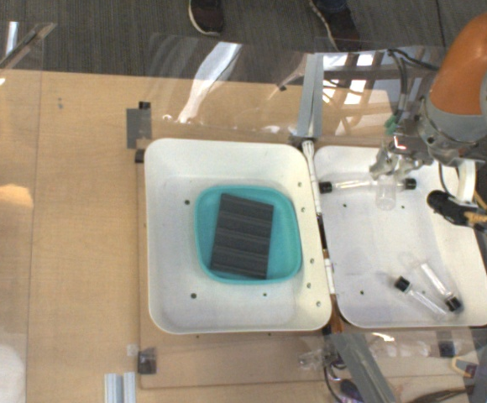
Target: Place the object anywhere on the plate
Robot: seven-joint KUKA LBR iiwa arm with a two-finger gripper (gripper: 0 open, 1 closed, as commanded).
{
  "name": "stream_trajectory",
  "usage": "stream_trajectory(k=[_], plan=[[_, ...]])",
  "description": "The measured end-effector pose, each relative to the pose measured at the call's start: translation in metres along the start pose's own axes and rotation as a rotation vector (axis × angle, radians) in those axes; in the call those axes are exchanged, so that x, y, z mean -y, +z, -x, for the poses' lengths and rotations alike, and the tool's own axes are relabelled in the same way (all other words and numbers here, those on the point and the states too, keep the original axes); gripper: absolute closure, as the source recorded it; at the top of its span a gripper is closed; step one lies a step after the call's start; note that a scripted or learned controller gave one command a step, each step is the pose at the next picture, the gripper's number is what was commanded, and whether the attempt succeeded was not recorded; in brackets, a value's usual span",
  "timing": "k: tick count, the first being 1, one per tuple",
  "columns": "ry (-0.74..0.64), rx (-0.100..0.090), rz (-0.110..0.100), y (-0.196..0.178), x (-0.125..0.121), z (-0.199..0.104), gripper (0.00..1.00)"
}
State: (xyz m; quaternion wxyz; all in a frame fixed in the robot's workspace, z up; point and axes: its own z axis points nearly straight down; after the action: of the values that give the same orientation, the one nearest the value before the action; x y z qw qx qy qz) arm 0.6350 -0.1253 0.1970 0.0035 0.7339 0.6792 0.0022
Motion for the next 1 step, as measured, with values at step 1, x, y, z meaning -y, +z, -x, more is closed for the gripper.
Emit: stream_trajectory(k=[1], plan=[[-0.218,-0.003,-0.003,0.0501,0.0677,-0.0389,1.00]])
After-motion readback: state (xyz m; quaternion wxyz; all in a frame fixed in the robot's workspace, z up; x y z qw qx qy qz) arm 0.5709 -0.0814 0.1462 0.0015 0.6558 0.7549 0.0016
